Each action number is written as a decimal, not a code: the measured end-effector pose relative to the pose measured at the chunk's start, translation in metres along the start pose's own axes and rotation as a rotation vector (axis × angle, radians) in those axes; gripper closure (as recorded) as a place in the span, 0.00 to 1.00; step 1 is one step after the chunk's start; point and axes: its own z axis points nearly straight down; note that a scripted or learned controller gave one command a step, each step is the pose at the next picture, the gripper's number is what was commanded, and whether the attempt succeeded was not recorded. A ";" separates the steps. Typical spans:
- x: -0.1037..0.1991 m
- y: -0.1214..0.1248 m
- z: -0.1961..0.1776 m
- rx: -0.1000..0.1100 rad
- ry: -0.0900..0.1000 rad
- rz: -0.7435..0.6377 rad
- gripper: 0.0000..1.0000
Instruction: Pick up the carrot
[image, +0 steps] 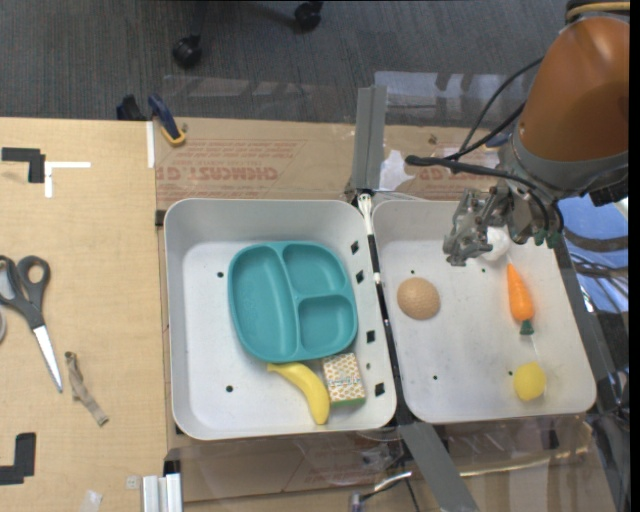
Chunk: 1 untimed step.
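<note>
the carrot (519, 294) lies in the right bin (470, 400), right of middle in the frame, long axis running roughly top to bottom. the hand (468, 238) hovers up and to its left near the bin's top edge. i cannot tell how the hand is set, and nothing visible sits in it.

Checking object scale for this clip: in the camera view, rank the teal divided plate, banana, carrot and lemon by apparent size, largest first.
1. teal divided plate, by far the largest.
2. banana.
3. carrot, a little shorter than the banana, though close enough that the slanted view makes this unsure.
4. lemon, smallest.
</note>
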 end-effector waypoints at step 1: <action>-0.021 -0.091 -0.002 0.001 -0.002 -0.102 1.00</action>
